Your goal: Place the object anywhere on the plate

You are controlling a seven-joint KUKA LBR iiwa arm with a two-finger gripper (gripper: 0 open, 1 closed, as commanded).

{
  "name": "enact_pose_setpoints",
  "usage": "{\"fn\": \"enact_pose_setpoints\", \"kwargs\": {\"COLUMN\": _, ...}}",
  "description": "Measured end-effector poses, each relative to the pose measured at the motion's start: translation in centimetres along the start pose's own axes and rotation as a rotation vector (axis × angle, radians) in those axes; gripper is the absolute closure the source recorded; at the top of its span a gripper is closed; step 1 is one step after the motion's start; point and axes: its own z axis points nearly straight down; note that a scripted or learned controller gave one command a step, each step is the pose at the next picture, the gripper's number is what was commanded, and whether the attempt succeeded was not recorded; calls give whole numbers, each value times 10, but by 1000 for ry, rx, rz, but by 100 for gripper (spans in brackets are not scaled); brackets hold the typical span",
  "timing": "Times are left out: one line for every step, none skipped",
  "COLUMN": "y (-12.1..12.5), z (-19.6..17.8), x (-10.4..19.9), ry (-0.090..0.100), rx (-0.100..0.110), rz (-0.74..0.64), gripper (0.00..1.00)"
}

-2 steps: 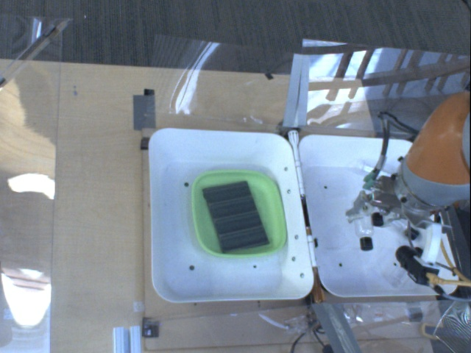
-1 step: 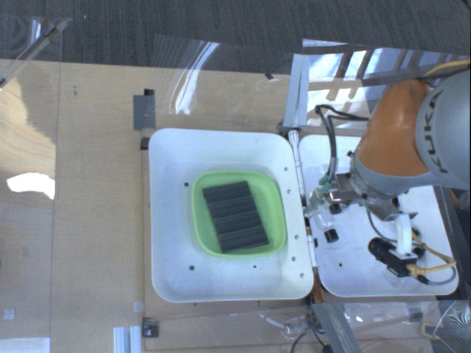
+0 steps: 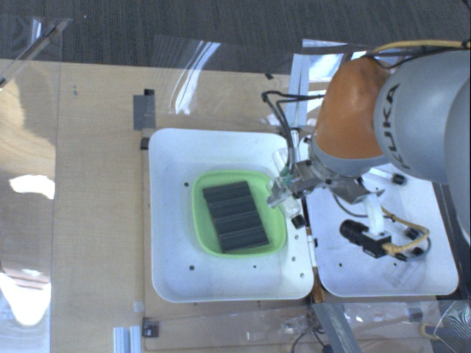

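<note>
**A:** Biggest thing in your view is the grey arm [image 3: 412, 109] with its orange band, reaching in from the right and covering the top of the right bin [image 3: 434, 274].

**B:** And the left bin [image 3: 168, 219]?

**A:** It bears the green plate [image 3: 199, 226], set right of centre. You have bare white floor to the plate's left, above it and below it. On the right, the plate's rim runs close to the bin wall.

**B:** Where's your object?

**A:** The dark ridged block [image 3: 235, 217] lies flat on the plate, slanted, inside the rim. It sits left of the gripper [image 3: 283, 191], near it but apart from it.

**B:** And the gripper itself?

**A:** It's over the plate's upper right rim, beside the wall between the two bins, and it does not hold the block. Apart or together, you cannot tell, because the tip is small and blurs into pale glints. Whether it touches the rim is unclear too.
</note>
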Motion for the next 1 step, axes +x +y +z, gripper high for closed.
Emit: {"fn": "enact_pose_setpoints", "kwargs": {"y": 0, "z": 0, "x": 0, "ry": 0, "rx": 0, "rz": 0, "gripper": 0}}
